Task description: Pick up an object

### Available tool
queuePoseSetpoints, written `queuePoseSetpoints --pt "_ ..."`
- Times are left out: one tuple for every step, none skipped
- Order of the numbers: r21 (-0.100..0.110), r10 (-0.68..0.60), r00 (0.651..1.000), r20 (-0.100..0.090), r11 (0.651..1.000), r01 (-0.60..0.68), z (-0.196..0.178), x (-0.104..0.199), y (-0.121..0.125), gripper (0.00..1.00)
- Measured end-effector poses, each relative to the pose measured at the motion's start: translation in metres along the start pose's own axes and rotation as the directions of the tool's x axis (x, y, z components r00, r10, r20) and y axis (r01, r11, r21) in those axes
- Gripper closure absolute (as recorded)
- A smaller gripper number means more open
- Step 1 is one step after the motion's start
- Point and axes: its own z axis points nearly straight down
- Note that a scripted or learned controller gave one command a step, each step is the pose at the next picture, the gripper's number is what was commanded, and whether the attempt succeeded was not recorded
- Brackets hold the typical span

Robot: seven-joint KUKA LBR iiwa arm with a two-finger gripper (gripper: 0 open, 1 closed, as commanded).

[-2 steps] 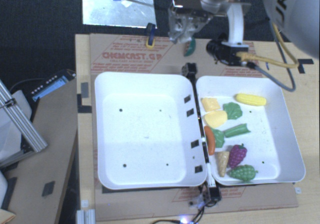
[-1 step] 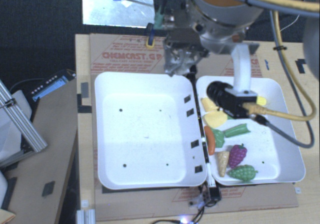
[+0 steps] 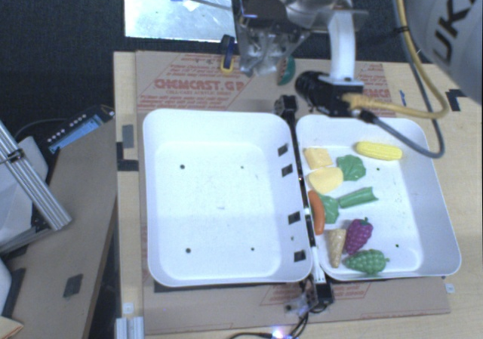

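In the camera view the end effector (image 3: 260, 58) hangs high above the far edge of the surface (image 3: 128, 179), beyond both bins; whether it is apart or together I cannot tell. The things to pick lie in the right bin (image 3: 430, 201), crowded along its left side: a corn cob (image 3: 379, 151), a yellow wedge (image 3: 325, 179), a green pepper (image 3: 357, 197), a carrot (image 3: 317, 211), purple grapes (image 3: 358, 234) and green grapes (image 3: 367, 261). They look like light, stiff, smooth plastic toys, likely slippery. The corn cob lies apart from the rest and seems easiest to take across its middle. The left bin (image 3: 219, 194) and the hinge between the bins crowd the carrot.
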Motion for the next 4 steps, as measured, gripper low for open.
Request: queuePoseSetpoints --pt "0.000 0.013 1.000 0.004 1.000 -0.013 0.012 -0.198 0.084 1.00" --pt "0.001 -0.015 1.000 -0.004 1.000 0.015 -0.002 -0.082 0.040 1.00" --pt "0.003 0.006 1.000 0.002 1.000 -0.006 0.025 -0.164 0.056 1.00" --pt "0.001 -0.014 1.000 -0.004 1.000 0.014 -0.003 -0.086 -0.049 1.00"
